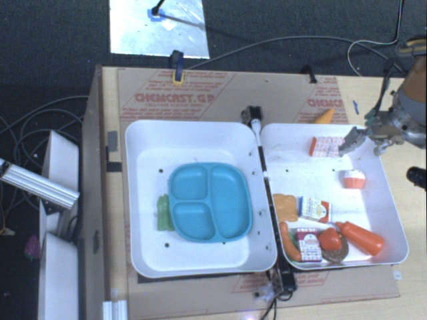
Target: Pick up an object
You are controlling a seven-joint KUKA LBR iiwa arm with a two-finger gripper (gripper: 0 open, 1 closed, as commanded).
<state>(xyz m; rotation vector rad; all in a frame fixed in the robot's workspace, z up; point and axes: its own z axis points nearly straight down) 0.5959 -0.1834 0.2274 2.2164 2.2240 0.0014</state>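
i hang my gripper jaws wide and empty over the right bin's far edge, beside the red-white box, likely the easiest isolated pick.

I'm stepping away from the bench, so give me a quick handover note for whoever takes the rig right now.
Gripper: open, holding nothing, over the right bin's far right edge, beside the red-and-white box.
Right bin: small red-and-white piece mid-bin; carrot, tomato and cartons crowded at the near edge.
Left bin: blue divided plate, green item beside it.
Done: nothing picked.
Left: grasp and lift one object.
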